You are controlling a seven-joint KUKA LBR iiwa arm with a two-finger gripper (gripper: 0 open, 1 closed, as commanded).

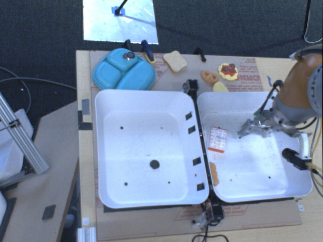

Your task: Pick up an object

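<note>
A small white packet with red print (217, 139) lies flat in the right bin (262, 185), close to its left wall. My gripper (247, 130) hangs low over the same bin, a short way to the right of the packet and apart from it, with nothing visibly held. An orange snack-shaped piece (214, 174) rests along the right bin's left edge, nearer the front. A small dark round disc (154, 164) sits on the floor of the left bin (116, 135).
Behind the bins lie a blue sectioned plate (123, 69), a toy toast slice (175, 61), a pretzel (209, 76), a small red-topped tart (228, 70) and a yellow piece (220, 87). The grey-and-orange arm (303, 89) stands over the right bin's right side.
</note>
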